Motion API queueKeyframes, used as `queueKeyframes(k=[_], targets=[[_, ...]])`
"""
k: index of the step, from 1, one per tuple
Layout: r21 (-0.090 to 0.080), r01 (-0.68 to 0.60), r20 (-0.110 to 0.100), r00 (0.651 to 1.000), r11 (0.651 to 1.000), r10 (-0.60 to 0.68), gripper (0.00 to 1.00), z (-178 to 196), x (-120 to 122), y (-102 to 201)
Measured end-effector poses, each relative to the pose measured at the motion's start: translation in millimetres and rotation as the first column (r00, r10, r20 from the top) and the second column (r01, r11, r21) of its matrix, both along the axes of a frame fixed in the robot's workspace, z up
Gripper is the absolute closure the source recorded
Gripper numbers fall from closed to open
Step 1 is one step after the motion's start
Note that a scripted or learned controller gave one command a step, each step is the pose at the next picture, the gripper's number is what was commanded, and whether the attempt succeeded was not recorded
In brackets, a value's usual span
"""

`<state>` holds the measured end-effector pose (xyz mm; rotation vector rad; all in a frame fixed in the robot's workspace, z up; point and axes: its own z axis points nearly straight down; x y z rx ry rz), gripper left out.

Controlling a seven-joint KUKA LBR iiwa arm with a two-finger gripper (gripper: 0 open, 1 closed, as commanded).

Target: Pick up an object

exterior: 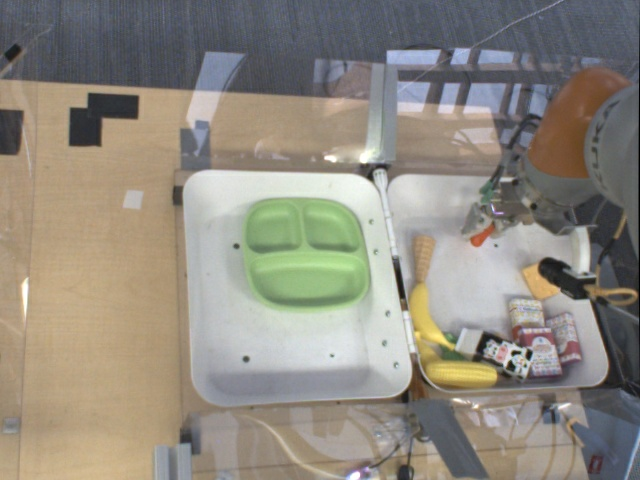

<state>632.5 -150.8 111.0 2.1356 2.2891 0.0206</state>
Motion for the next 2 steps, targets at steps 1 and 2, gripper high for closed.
queueKeyframes(k=[1,2], targets=[[-0.002,-0.007,-0.014,1.000,1.000,0.007,1.00,77.3,-14.3,56.6],[-0.001,-0.011,-0.013,1.000,1.000,0.011,1.00,86.8,-13.6,58.1]])
